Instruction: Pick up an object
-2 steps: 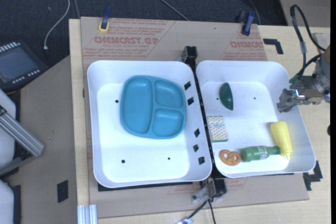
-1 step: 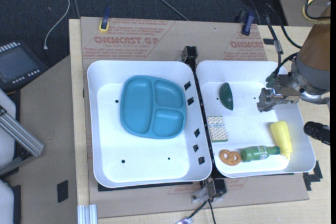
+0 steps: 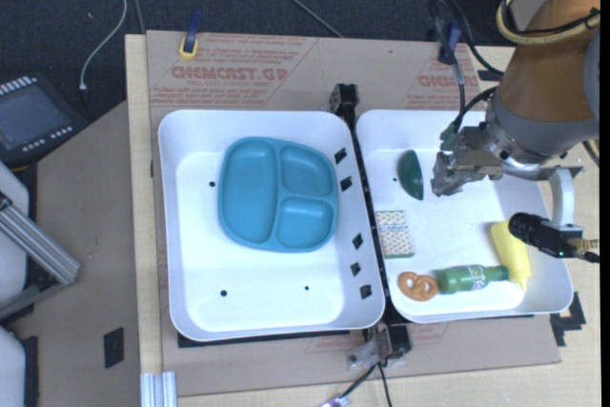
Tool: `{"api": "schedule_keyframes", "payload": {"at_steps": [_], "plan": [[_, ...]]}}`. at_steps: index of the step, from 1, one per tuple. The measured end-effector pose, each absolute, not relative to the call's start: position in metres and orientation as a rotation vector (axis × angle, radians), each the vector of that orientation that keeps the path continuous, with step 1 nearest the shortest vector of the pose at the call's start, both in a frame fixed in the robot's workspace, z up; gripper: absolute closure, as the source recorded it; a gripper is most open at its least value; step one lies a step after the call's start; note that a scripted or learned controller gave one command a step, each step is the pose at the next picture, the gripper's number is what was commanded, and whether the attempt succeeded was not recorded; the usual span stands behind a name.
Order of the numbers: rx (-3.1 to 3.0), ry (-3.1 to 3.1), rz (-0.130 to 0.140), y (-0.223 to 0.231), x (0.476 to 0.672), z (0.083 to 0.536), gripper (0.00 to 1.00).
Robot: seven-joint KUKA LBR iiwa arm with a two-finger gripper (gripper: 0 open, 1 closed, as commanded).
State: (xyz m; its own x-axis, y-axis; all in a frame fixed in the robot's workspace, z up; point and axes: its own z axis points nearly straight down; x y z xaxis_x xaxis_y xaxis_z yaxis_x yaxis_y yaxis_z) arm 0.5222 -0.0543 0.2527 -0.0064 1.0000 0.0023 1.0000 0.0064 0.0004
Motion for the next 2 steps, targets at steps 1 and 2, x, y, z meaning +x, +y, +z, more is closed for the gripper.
{"api": "schedule_keyframes", "payload": {"at_steps": [1,2], "plan": [[-2.215,-2.227,-0.002,-0.005,0.546,0.236,1.00],[-2.216,-2.227,-0.002,0.038,0.565,0.225,1.00]]}}
